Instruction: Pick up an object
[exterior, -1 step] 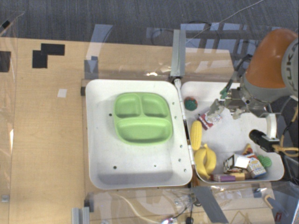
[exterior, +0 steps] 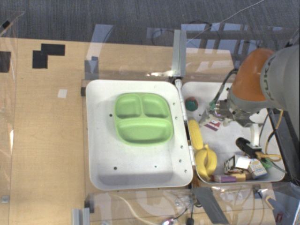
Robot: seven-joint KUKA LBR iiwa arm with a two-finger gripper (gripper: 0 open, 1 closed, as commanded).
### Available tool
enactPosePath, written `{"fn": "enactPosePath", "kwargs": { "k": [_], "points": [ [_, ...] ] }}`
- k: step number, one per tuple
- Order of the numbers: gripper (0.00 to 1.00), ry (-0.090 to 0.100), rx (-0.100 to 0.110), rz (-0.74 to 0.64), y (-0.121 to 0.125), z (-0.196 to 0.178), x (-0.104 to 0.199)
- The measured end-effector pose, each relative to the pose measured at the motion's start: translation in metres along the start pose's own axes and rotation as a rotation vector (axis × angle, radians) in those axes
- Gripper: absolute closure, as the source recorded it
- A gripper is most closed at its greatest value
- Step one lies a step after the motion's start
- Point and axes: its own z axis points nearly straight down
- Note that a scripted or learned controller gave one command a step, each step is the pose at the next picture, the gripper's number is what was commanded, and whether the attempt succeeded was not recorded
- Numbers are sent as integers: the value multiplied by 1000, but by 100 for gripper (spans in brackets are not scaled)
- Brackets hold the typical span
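The grey arm [exterior: 281, 78], an orange band [exterior: 251, 76] above its wrist, reached in from the right over the right-hand bin [exterior: 206, 89]. The gripper [exterior: 216, 111] hung low over the bin's upper middle. Whether it was open or closed could not be told from this angle.

A small red-and-white packet [exterior: 212, 124] lay on the bin floor just below the gripper in the view, close to its tip. Whether the two touched could not be made out. A green ball [exterior: 191, 104] sat toward the view's left of the gripper, near the bin's upper left corner and close to the wall next to the other bin.

Further down that wall a yellow corn cob [exterior: 194, 134] lay lengthwise, and below it a banana [exterior: 206, 161] curled in the lower left corner — both well apart from the gripper. Along the bin's lower edge lay a purple pen [exterior: 228, 177], and to its right a cluster of small boxes [exterior: 248, 165].

The left-hand bin [exterior: 101, 172] held a green divided plate [exterior: 142, 118] — set flat toward the bin's upper half, its three compartments facing up. Both bins stood side by side on the pale wooden bench [exterior: 42, 139].
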Motion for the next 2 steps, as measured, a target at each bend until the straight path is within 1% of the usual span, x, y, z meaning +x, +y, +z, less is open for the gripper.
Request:
{"fn": "enactPosePath", "kwargs": {
  "k": [1,2],
  "points": [
    [100,1,-3,1,1,-11,1],
    [100,1,1,19,34,-90,57]
  ]
}}
